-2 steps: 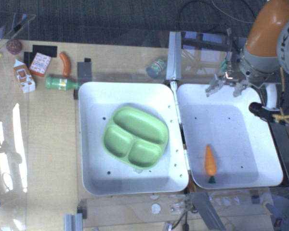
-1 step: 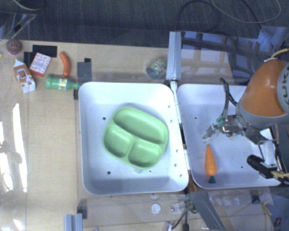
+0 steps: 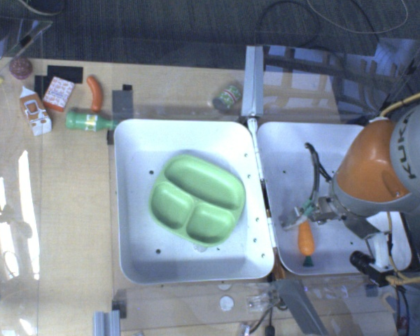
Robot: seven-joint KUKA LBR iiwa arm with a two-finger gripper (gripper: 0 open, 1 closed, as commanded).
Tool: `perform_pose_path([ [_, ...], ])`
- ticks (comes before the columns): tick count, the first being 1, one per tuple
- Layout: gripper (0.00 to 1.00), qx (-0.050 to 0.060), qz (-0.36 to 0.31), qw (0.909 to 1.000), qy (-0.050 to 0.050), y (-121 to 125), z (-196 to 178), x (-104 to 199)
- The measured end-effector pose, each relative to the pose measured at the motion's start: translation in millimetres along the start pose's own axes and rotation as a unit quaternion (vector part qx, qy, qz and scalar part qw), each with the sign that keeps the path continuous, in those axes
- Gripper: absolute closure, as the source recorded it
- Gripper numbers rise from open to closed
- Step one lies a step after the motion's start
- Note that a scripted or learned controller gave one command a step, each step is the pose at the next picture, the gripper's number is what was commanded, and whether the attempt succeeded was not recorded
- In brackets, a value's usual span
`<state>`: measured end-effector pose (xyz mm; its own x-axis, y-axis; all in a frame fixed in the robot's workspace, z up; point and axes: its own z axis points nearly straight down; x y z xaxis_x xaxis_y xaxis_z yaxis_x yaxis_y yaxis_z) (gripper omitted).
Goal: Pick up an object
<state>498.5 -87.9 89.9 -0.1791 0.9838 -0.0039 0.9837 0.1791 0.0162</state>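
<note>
The carrot [image 3: 306, 241] is seen lying flat in the right bin [image 3: 287, 152], near that bin's front wall, its long axis running front to back with the green stem end toward the front. The gripper [image 3: 306, 218] is positioned directly above the carrot's rear, orange end. Whether the tool is set wide, narrow or closed on anything cannot be told. A straight descent is judged sufficient.

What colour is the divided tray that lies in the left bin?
The divided tray is light green; it shows clearly in the camera view.
</note>
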Motion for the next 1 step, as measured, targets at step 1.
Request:
perform_pose_path([
  [1, 1.00, -0.005, -0.002, 1.0000, -0.001, 4.4, -12.7, 0.4],
])
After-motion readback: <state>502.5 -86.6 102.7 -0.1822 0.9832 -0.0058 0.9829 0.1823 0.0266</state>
